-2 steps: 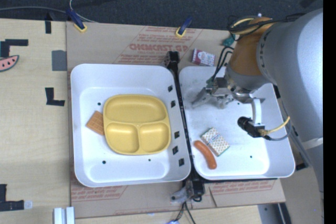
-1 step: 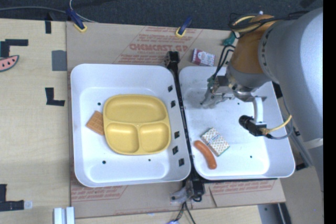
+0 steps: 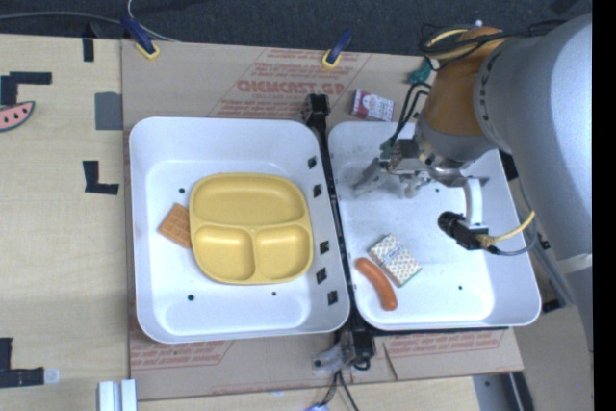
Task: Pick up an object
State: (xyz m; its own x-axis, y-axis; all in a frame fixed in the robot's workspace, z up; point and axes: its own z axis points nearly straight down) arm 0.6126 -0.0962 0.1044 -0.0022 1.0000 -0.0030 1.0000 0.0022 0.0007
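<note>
Near the right bin's point(image 3: 520, 303) front: orange-red sausage point(image 3: 376, 283), slim, lying flat; end effector point(image 3: 375, 173) open, empty.

One fixed overhead camera — slanted down on both bins point(image 3: 154, 207).

You see: brown cracker point(image 3: 174, 225) partly under yellow plate point(image 3: 252, 227) | arm point(image 3: 539, 101) cut by right edge | small packet's point(image 3: 371, 105) print unreadable
</note>
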